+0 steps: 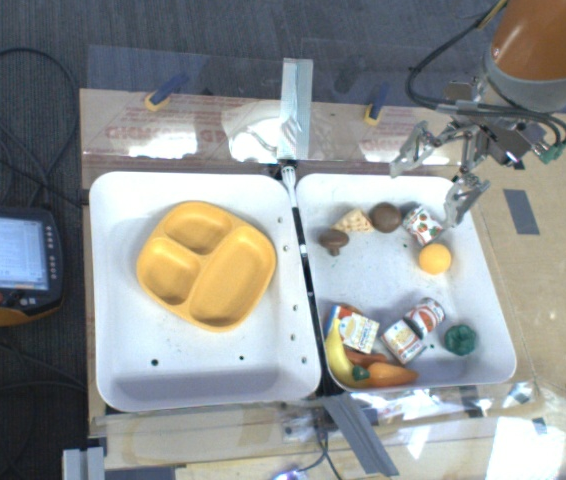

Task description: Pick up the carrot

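The orange carrot (390,374) lies at the front edge of the right bin (483,268), against a yellow banana (336,359) and just below a small carton (359,329). My gripper (435,174) hangs above the bin's far right corner, well away from the carrot. It is open, its two fingers spread wide with nothing between them. One fingertip (458,198) points down near a small red-and-white can (422,225).
The right bin also holds two cans (415,329), a green broccoli piece (460,340), a yellow ball-shaped fruit (434,259), two brown items (386,216) and a cracker (356,221). A yellow divided plate (206,264) sits in the left bin (113,368). A tablet (10,258) lies far left.
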`<move>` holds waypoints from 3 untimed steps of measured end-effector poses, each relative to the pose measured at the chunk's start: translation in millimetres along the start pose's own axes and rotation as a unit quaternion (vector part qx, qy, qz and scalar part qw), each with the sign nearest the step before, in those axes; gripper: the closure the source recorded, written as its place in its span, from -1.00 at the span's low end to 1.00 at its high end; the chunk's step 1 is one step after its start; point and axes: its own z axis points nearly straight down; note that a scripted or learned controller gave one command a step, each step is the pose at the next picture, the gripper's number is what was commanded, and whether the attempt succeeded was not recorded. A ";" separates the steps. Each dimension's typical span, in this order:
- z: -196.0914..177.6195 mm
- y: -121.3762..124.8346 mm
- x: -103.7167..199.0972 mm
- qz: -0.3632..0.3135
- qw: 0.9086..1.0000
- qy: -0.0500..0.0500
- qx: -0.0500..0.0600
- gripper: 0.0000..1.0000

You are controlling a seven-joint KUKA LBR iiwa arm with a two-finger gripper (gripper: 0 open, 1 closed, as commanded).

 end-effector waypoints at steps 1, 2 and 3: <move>102.2 -48.9 65.4 -0.122 0.993 0.005 -0.006 -1.00; 191.8 -89.8 69.4 0.010 1.000 0.005 -0.005 -1.00; 212.7 -109.0 53.6 -0.022 1.000 0.004 -0.003 -1.00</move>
